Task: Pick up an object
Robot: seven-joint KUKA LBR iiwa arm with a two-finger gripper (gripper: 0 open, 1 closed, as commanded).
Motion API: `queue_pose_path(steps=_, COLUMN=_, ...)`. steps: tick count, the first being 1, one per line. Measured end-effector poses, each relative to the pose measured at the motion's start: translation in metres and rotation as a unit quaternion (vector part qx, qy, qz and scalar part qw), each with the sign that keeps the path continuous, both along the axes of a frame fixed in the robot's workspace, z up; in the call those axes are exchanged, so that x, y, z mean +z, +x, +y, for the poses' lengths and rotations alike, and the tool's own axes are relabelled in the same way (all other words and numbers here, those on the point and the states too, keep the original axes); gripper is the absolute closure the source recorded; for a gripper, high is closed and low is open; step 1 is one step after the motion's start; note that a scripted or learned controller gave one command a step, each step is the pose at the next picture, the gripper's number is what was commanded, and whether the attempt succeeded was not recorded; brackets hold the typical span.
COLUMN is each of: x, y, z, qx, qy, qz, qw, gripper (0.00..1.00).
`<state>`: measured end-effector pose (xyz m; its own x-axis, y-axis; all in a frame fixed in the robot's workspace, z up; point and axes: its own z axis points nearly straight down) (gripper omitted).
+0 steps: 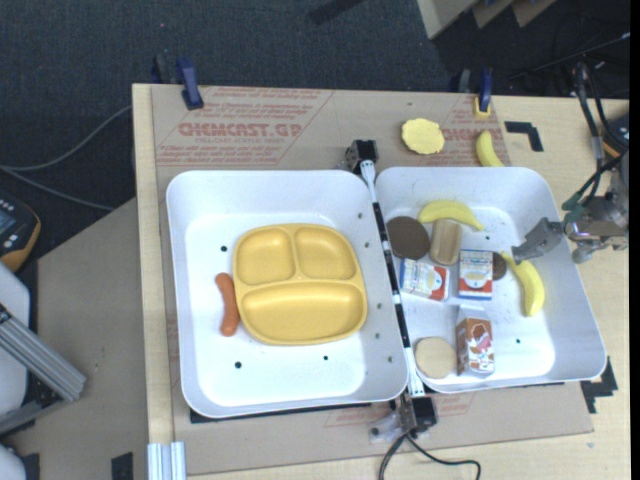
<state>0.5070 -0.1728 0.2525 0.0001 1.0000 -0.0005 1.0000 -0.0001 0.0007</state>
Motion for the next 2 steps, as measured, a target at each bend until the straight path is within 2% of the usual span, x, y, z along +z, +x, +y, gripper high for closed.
queue_pose_path(steps=1, x=-0.116, y=-0.017, z=0.015, qx=0.000, qy=0.0022, qz=0.005, qw=1.0000, gripper=0.00)
queue_pose_path(steps=2, x=-0.171, y=-0.029, z=0.058, qx=0.001, qy=0.0015, qz=0.003, qw=1.0000, gripper=0.00)
